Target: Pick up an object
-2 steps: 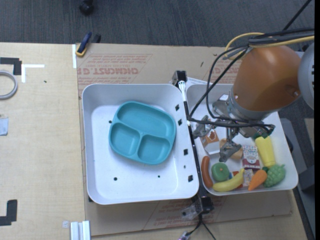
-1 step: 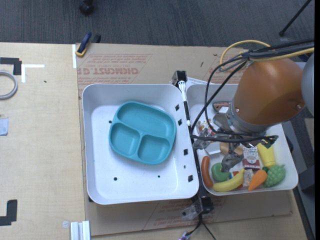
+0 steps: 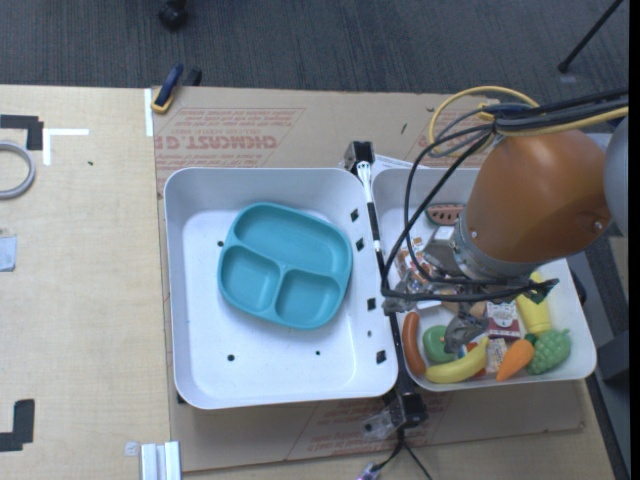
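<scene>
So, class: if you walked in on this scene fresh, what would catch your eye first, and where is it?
Probably the arm's big orange band, looming over the right bin. Next, the teal divided tray lying alone in the left bin. Then the bright toy food crowded at the right bin's near edge: a banana, a carrot and a green vegetable.

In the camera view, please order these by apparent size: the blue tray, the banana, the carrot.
1. Blue tray, clearly the largest.
2. Banana.
3. Carrot, smallest, though the arm partly hides the banana, so these two are close.
</scene>
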You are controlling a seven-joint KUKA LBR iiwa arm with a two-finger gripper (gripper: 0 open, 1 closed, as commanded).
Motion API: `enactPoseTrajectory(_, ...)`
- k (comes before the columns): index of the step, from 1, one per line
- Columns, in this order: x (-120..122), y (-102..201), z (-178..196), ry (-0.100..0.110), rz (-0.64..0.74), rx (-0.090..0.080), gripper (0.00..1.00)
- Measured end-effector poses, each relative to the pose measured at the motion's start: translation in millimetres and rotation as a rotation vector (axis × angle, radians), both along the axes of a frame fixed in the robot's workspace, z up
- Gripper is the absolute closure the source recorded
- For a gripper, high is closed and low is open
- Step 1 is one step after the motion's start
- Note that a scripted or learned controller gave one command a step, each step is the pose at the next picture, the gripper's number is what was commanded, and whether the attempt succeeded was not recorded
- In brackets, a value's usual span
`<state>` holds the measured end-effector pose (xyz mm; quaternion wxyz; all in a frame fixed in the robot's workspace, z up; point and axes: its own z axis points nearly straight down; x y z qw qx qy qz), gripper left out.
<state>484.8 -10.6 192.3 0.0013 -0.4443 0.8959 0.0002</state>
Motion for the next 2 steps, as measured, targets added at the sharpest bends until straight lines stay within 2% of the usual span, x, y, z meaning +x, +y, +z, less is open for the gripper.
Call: enactPoseTrajectory(2,0.0,0.2,0.0,0.000,0.001,0.000,0.00)
